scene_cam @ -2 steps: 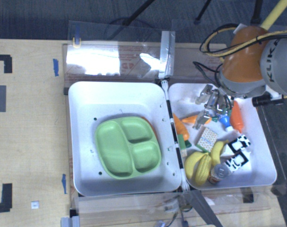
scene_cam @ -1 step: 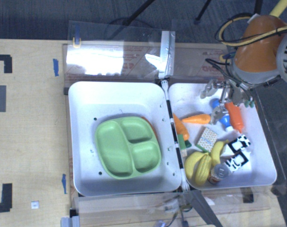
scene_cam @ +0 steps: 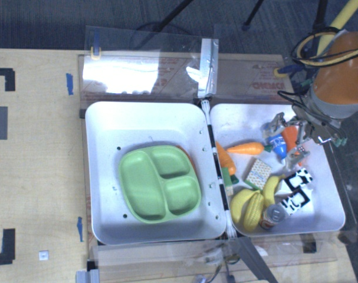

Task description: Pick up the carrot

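Even bright overhead light; strong glare on clear plastic sheet [scene_cam: 146, 69] at counter's far edge; soft shadows, slight overall blur.

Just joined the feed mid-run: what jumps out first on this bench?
The big light-green divided plastic plate lying alone in the left white bin stands out most. The right white bin is crowded: an orange carrot near its middle, a yellow banana bunch at its front. The grey arm's gripper hangs over that bin's far right.

A pale wooden bench [scene_cam: 31, 175] with black corner marks meets dark blue carpet [scene_cam: 49, 7] crossed by black stand legs [scene_cam: 184, 7].
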`<state>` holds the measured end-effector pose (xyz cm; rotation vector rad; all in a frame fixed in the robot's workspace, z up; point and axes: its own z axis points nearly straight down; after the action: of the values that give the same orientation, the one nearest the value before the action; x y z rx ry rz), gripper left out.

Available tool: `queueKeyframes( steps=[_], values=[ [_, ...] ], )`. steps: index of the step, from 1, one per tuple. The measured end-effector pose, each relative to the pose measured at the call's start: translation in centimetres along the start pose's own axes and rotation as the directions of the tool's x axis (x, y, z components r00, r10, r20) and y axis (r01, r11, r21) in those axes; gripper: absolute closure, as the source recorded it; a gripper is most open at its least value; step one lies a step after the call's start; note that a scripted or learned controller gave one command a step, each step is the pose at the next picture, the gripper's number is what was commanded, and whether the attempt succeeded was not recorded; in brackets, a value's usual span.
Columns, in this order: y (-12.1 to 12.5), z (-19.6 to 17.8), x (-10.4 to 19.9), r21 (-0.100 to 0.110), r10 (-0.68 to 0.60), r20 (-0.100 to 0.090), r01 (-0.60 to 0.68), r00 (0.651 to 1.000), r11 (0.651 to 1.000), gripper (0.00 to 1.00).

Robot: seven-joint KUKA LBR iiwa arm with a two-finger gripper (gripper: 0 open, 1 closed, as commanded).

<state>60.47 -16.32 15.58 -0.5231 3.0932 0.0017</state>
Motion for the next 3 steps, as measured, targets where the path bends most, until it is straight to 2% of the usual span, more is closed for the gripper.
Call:
queueKeyframes(
  steps=[1,2,3],
  values=[
    [6.6,0.6,-2.2,-0.001,-0.265,0.0,0.265,0.964,0.964,0.0],
    [5.1,0.1,-2.9,0.002,-0.633,0.003,0.633,0.774,0.774,0.0],
    [7.5,-3.0,-5.3,0.002,-0.818,0.003,0.818,0.576,0.576,0.0]
  ],
)
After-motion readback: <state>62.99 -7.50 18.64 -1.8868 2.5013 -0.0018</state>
